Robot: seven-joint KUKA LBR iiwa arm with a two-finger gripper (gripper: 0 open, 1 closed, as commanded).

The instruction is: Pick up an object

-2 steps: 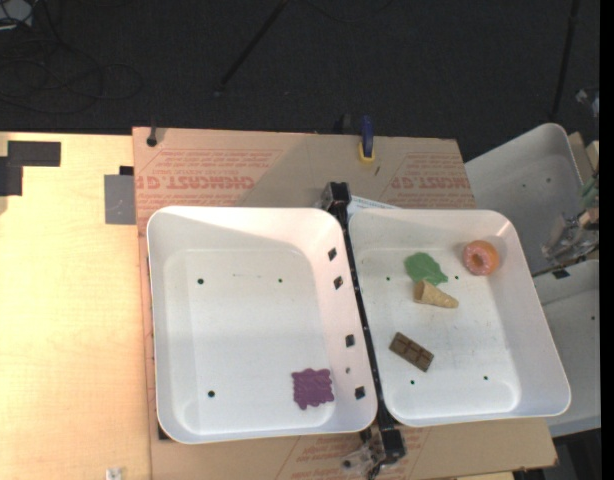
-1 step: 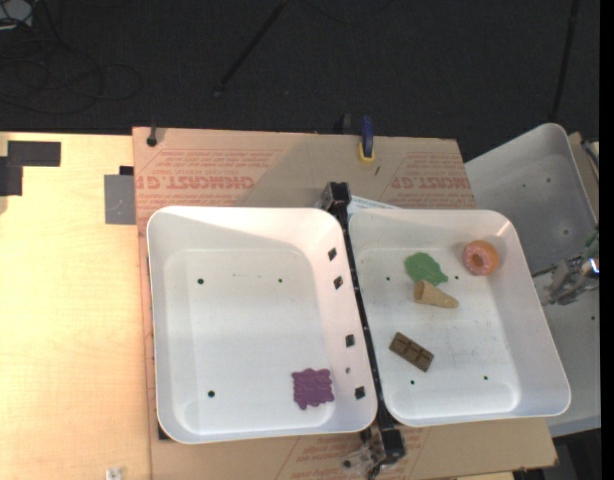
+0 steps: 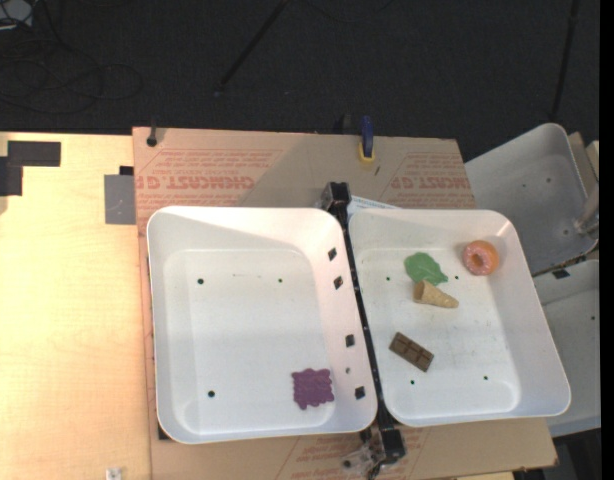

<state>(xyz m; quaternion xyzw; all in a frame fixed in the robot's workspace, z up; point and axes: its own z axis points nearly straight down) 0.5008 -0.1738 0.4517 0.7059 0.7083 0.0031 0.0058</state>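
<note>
Toys lay in two bins.
A purple piece (image 3: 312,388) sat at five o'clock in the left bin (image 3: 162,318), a donut (image 3: 480,258) at one o'clock in the right bin (image 3: 547,358); the gripper's opening could not be told.

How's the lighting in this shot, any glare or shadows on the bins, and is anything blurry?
Camera view: bright light washes out the left bin and right bin, though not enough to hide the purple object or chocolate piece. A soft shadow falls across the left bin's upper wall. The background above the bench is dark. Overall focus is slightly soft.
</note>
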